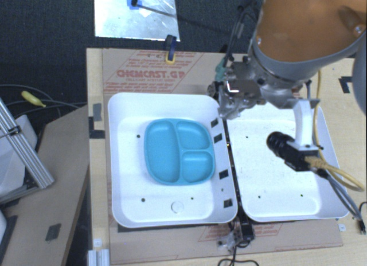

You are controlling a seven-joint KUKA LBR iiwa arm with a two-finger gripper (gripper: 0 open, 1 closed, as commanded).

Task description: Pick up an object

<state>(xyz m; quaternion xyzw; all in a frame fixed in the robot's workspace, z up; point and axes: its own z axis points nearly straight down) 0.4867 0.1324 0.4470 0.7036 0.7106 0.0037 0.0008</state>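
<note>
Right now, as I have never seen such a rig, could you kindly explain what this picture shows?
The big grey and orange shape is a robot arm, reaching in from the right of the view. The single camera is fixed above and looks down at a slant. The arm ends in a gripper, which hangs over the far end of the seam where two shallow bins meet. The left bin holds a blue divided plate, lying flat. The right bin sits beside it. I cannot see that the gripper holds anything.

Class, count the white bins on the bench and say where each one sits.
2. The left bin holds a blue divided plate; the right bin sits beside it, partly under the arm.
</note>
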